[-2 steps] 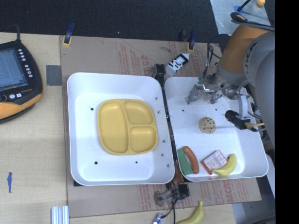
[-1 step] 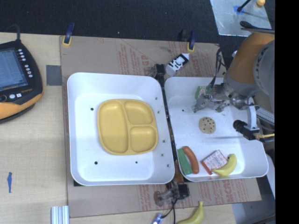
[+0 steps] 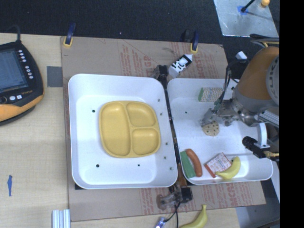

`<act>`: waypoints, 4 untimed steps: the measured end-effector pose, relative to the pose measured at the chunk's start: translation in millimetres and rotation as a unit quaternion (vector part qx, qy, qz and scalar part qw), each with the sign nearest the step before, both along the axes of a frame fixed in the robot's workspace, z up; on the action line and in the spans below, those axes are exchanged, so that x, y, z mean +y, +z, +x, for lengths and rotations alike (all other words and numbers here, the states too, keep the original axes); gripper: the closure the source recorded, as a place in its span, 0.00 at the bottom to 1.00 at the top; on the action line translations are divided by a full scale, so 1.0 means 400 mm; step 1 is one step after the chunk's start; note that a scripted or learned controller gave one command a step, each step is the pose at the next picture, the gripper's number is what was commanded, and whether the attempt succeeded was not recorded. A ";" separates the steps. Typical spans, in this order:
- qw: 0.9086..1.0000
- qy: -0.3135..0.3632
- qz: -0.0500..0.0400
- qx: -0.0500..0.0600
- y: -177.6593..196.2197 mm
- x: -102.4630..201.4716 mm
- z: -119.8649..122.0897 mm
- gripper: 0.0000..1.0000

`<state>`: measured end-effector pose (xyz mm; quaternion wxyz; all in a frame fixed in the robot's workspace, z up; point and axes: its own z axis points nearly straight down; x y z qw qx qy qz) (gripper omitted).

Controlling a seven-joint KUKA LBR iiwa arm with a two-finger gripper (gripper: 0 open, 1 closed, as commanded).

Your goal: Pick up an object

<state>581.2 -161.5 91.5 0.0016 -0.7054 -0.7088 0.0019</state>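
My gripper (image 3: 216,118) hangs low over the middle of the right bin (image 3: 190,108), just above and right of a round speckled cookie (image 3: 210,129). The cookie lies on the bin floor, its upper edge partly under the gripper. Towards the bin's near edge lie a red sausage (image 3: 194,162) beside a green strip (image 3: 186,165), a red and white packet (image 3: 217,163) and a yellow banana (image 3: 230,170). A green and white packet (image 3: 206,95) lies at the far side, behind the gripper.
The left bin (image 3: 85,165) holds a yellow divided plate (image 3: 129,128). A second banana (image 3: 198,218) lies off the bins at the bench's near edge. A black and white object (image 3: 180,64) sits behind the bins, and a teach pendant (image 3: 16,82) at far left.
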 end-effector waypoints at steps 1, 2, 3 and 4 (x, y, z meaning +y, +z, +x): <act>1.000 0.001 -0.001 -0.003 0.034 -0.003 0.006 1.00; 1.000 0.001 -0.001 -0.003 0.034 -0.003 0.006 0.00; 1.000 0.001 0.000 0.000 0.000 0.051 -0.009 0.00; 1.000 0.000 0.000 -0.002 0.002 -0.047 0.188 0.00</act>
